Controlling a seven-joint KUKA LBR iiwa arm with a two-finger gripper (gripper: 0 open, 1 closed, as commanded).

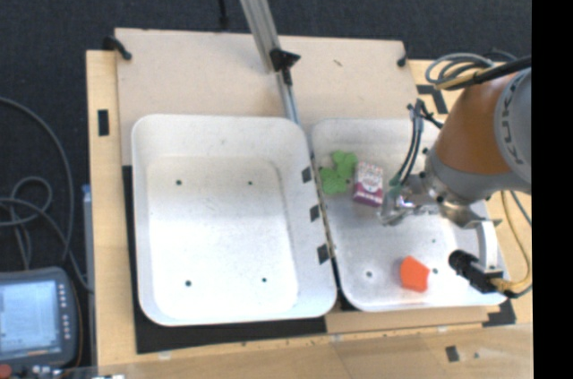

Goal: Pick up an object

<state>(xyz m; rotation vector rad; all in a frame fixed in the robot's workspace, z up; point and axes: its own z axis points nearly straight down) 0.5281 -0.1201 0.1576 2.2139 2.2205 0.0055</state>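
The right bin (363, 292) holds a green object (337, 173) near its left wall, a small pink-and-white carton (368, 185) just beside it, and an orange block (413, 273) near the front edge; carton print is too small to read. The gripper (391, 211) hangs beside the carton, its state impossible to tell. The left bin (143, 189) sits alongside.

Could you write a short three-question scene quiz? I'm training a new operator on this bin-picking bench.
1. True or false: the orange block lies in the left white bin.
2. Which item lies nearest the gripper? A green soft toy; B small purple-and-white carton; C orange block.
3. How many loose items lie in the right white bin?

Key: 1 false; 2 B; 3 three.
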